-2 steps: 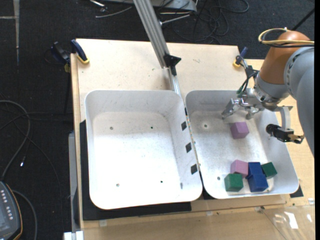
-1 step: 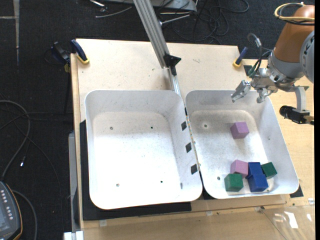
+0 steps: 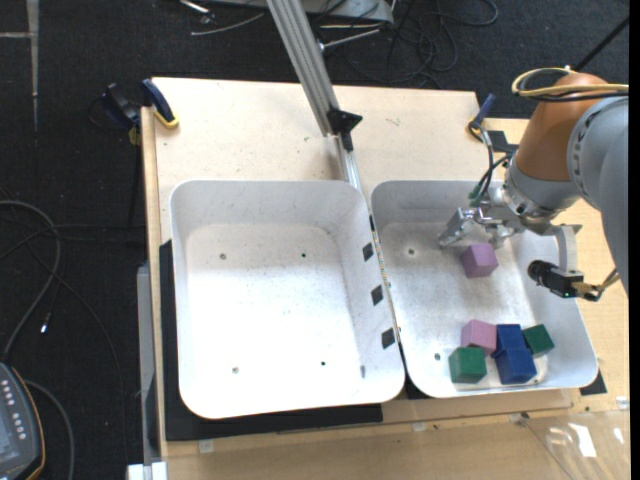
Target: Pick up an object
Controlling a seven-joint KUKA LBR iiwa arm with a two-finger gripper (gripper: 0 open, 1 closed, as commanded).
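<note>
The gripper (image 3: 472, 224) hangs over the right bin (image 3: 420, 203); I cannot tell its grip. A purple block (image 3: 480, 259) lies just at its 5 o'clock. More blocks (image 3: 500, 351) sit at the bin's 5 o'clock corner.

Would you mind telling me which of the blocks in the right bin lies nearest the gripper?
The lone purple block, just below the gripper. The pink block, green blocks and blue blocks cluster at the bin's near edge.

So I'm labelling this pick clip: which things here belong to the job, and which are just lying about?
Job:
gripper above the right bin
purple block beside it
pink block, blue block, two green blocks

Lying about:
left bin
metal pole
clamps on the bench
</note>
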